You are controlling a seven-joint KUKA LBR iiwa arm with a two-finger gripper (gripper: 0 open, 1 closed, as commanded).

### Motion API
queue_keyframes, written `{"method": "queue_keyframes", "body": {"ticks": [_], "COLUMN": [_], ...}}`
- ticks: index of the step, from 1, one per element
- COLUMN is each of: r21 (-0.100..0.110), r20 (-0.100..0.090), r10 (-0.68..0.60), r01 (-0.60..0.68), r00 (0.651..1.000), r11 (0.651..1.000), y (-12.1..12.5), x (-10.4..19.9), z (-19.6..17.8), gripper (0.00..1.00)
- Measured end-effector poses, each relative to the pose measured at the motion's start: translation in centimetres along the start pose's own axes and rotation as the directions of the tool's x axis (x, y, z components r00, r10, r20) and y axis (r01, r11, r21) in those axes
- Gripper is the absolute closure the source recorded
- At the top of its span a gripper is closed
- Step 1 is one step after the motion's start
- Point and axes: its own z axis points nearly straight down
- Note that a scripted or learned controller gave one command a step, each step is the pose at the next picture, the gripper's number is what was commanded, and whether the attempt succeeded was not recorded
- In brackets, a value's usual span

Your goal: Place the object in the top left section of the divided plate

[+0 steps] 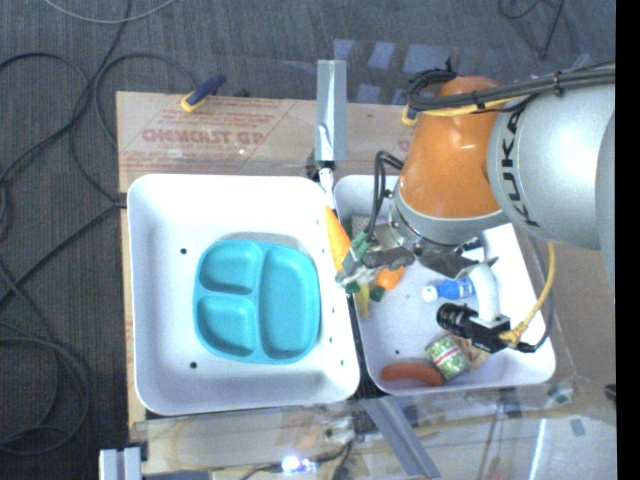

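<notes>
Currently arm is over the right bin; divided plate sits in the left bin, well left of the gripper. Jaw state: can't tell. Orange, carrot-like object lies on the bins' shared rim, just left of the gripper, long axis along the rim.

Bright, even overhead light. The white bins glare slightly; the plate casts a soft shadow. Focus is moderately sharp, the dark floor grainy.
</notes>
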Motion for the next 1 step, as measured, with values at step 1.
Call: {"method": "queue_keyframes", "body": {"ticks": [1], "r21": [-0.001], "r20": [0.003], "r10": [-0.071], "r01": [0.071], "r00": [0.997], "r11": [0.997], "y": [-0.89], "x": [7.50], "z": [4.77], "gripper": [1.00]}}
